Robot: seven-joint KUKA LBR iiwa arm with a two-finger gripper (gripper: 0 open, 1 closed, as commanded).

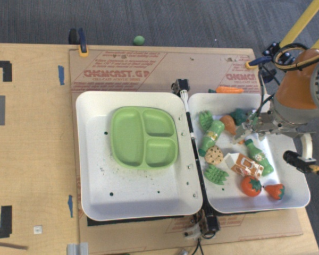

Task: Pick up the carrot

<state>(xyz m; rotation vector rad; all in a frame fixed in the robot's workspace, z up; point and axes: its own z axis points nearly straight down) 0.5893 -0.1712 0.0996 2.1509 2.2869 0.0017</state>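
Observation:
The carrot [229, 90], slim and orange with a small green top at its left end, lies on the bench just behind the back rim of the right bin [297, 195]. My gripper [253, 123] hangs low inside that bin near its back, among the toy foods. It is a short way in front of and to the right of the carrot, and apart from it. A rounded orange piece [228, 124] sits just left of the gripper, and a dark teal piece [239, 115] lies beside it.
The right bin also holds green vegetables [204, 119], a cookie [213, 154], a leafy green piece [217, 174], an orange-and-white box [246, 166], a tomato [250, 186] and a red piece [275, 191]. In the left bin [90, 142] lies a green divided plate [144, 137].

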